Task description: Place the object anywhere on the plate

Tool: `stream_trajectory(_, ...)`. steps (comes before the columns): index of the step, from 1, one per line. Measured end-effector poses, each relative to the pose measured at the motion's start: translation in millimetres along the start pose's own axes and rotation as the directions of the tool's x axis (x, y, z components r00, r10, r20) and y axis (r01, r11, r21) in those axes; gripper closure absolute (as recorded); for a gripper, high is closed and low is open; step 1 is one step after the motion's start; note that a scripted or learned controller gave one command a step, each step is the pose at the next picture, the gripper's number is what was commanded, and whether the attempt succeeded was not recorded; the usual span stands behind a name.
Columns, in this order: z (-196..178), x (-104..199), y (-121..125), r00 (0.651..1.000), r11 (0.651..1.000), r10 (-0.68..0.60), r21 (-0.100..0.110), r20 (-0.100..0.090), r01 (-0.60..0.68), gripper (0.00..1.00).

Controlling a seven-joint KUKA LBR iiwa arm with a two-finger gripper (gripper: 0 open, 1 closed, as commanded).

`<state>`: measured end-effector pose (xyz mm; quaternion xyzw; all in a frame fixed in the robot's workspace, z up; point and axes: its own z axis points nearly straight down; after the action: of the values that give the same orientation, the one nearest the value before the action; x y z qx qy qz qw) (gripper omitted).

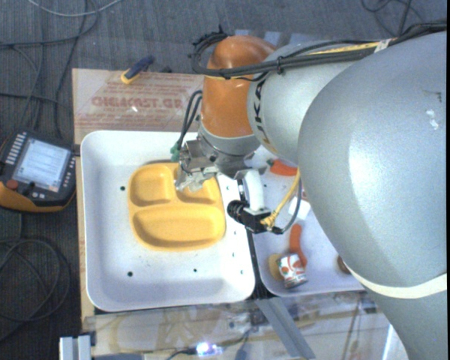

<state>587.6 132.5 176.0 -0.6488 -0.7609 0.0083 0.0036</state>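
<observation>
Yellow, smooth plastic forms the plate (176, 208), a rounded tray moulded into compartments, lying in the left bin (109, 276) toward its right wall and far edge. The gripper (191, 177) hangs over the plate's far right compartment; its metal tip is blurred against the yellow and the wrist covers it, so whether it grasps anything or stands released cannot be told. The object to be placed cannot be picked out for certain: in the right bin (315, 282), near its front edge, a small can-like thing (287, 270) with red and white markings stands beside an orange, carrot-shaped piece (296, 240), and another orange piece (283, 169) peeks out under the arm (360, 148) at the far edge. The arm's broad grey shell hides most of the right bin. The left bin's glossy white floor lies open along its left wall and front edge. A pendant (34, 171) rests on the dark carpet left of the bench.
</observation>
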Motion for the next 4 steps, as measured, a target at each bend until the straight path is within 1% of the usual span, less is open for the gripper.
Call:
stream_trajectory(1, -5.2, -44.5, 27.3, 0.978, 0.978, -0.208, -0.010, 0.001, 0.208, 1.00)
stream_trajectory(2, 34.7, 4.2, 12.6, 0.932, 0.932, -0.362, -0.010, 0.000, 0.362, 1.00)
stream_trajectory(3, 11.2, 44.2, 13.1, 0.931, 0.931, -0.365, -0.011, 0.000, 0.365, 1.00)
stream_trajectory(4, -59.3, 77.3, 10.4, 0.990, 0.990, -0.144, -0.010, 0.000, 0.144, 1.00)
